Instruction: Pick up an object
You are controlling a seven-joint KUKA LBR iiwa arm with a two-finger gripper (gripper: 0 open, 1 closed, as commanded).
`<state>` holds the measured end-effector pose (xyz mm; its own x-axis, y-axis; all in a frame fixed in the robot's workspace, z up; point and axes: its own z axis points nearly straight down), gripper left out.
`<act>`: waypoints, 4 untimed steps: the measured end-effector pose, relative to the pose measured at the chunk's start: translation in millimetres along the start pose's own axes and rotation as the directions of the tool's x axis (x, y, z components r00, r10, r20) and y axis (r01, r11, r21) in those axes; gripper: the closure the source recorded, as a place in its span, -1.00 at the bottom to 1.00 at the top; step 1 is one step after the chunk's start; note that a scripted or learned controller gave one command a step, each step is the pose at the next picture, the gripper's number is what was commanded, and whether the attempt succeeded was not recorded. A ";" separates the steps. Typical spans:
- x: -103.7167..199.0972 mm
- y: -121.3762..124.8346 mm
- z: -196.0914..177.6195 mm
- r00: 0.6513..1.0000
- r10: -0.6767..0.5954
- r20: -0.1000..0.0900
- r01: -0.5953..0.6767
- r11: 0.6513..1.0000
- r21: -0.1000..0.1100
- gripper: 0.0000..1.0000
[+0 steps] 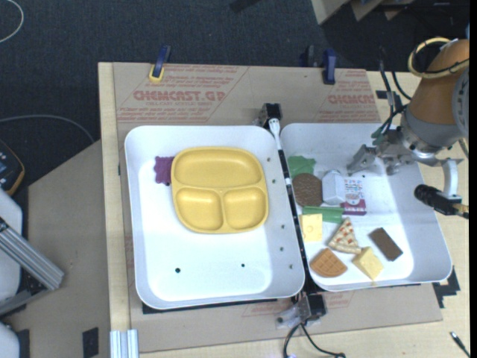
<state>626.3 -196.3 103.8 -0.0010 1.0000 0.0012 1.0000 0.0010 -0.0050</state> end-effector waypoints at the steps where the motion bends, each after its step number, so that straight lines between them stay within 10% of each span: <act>1: 1.0 -0.1 20.3 1.000 0.000 0.000 0.000 1.000 -0.001 -1.00; 2: 0.9 1.2 7.7 1.000 -0.001 0.001 0.001 1.000 -0.006 1.00; 4: 6.2 2.9 -105.9 1.000 0.000 0.004 0.001 1.000 -0.013 1.00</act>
<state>629.8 -190.2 209.7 -0.0015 1.0000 -0.0028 1.0000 0.0016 0.0080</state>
